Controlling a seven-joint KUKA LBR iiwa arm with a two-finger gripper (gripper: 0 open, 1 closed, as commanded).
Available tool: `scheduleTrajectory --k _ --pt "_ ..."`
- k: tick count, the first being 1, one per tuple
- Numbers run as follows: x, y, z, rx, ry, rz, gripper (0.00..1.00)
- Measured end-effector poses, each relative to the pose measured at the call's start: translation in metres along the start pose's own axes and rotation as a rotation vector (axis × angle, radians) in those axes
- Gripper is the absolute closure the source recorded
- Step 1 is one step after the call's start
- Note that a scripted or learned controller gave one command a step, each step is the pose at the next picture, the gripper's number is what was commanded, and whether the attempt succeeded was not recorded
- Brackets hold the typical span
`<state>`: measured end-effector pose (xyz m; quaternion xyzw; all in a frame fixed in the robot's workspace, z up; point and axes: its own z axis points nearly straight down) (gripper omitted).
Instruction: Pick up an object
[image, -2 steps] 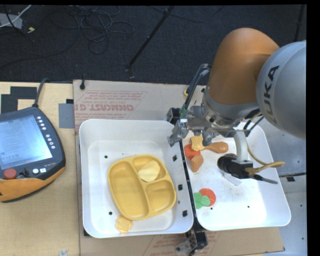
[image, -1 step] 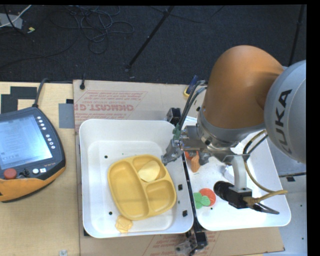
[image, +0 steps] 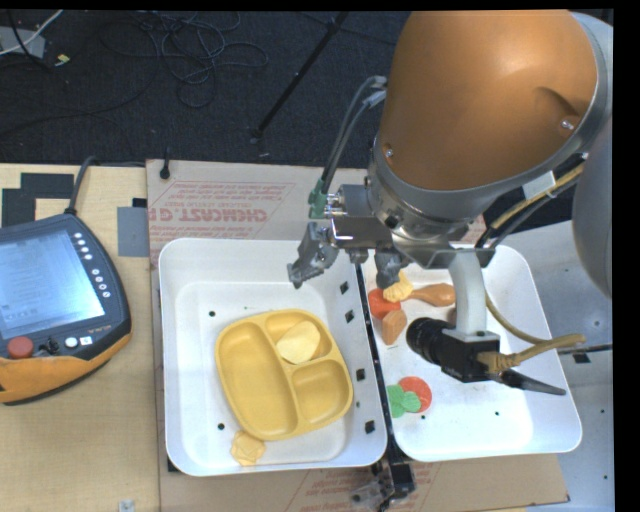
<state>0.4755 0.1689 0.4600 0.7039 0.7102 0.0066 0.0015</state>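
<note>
The gripper (image: 385, 268) hangs at the frame's centre over the right bin (image: 540, 420) — whether it is parted or closed, I cannot tell. Just below lie small toy foods (image: 395, 310); the left bin (image: 185, 300) holds a yellow tray (image: 283, 375).

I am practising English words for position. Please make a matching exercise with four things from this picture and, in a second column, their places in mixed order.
Things:
1. yellow divided tray
2. pale chip
3. red and green toy
4. handheld screen unit

Places:
a. right bin
b. on the bench, left of both bins
c. in a compartment of the tray
d. left bin

Pairs: 1-d, 2-c, 3-a, 4-b
</note>
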Motion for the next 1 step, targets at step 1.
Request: scheduleTrajectory --k 1 --pt "-0.0017 -0.0004 -0.0015 0.017 -0.009 0.001 1.00"
